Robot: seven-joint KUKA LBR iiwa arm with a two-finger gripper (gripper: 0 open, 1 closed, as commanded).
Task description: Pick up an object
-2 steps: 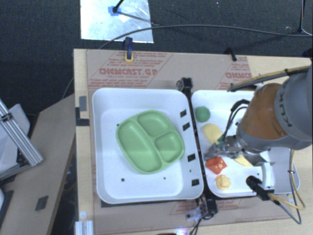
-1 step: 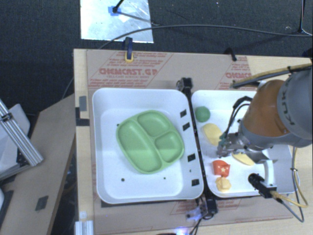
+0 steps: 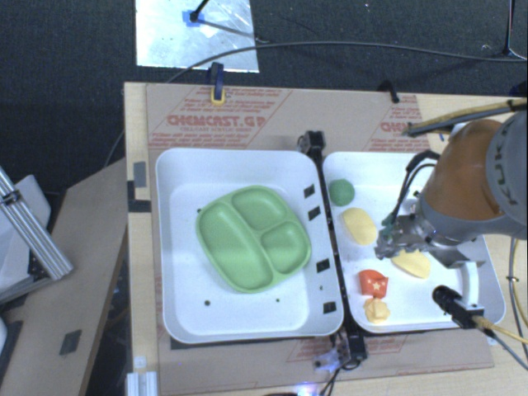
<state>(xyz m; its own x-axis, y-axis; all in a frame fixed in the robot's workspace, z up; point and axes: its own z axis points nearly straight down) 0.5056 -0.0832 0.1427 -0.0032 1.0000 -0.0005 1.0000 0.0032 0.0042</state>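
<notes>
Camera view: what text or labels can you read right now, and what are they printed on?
"CHEMCAST GP", red print on the brown sheet under the bins, left of centre.
A second red print on the same sheet near the arm: partly covered, too blurred to read.
Smaller red lines beneath both: unreadable.

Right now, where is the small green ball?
The small green ball lies in the right bin, near its far left corner, just beyond the pale yellow piece and left of the end effector.

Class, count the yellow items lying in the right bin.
3: one below the green ball, one beside the gripper, one near the front wall. The arm may hide more.
</notes>
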